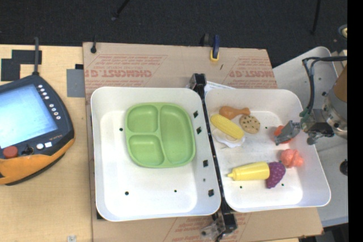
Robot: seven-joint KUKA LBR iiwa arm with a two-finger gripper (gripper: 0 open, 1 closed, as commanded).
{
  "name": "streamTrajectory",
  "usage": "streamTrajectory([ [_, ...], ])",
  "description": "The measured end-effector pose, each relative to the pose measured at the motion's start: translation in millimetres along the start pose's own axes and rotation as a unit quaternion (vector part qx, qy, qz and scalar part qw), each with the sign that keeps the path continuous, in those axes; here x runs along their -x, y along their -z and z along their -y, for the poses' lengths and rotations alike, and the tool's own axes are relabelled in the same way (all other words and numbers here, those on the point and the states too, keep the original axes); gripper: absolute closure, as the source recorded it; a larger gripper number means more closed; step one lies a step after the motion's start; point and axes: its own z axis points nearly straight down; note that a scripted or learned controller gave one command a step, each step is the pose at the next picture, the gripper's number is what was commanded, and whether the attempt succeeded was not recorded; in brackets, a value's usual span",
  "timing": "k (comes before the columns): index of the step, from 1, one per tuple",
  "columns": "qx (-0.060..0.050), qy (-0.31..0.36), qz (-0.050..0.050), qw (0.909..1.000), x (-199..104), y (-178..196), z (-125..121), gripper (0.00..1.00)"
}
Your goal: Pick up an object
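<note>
My gripper (299,131) hangs over the right edge of the right bin (315,195), reaching in from the right. Touching its left tip is a small red piece (279,132), and I cannot see whether it is gripped. Just below the gripper lies a pink-orange toy (291,157). A yellow squeeze bottle (249,172) lies on its side with purple grapes (275,174) against its right end. Further left lie a yellow corn cob (227,127), a cookie (249,123) and a brown drumstick (234,112).
The left bin (110,190) holds a green divided plate (160,135). A black divider strip (205,139) runs between the bins. A control pendant (31,124) sits at the far left of the bench. Cables (311,85) hang by the arm at the right.
</note>
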Motion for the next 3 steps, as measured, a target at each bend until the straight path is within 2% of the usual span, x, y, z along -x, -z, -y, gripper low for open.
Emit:
streamTrajectory([
  [1, -0.002, 0.001, -0.001, 1.0, -9, -51, 8, 0.0],
  [3, 0.0, 0.002, -0.001, 1.0, -17, -145, -1, 0.0],
])
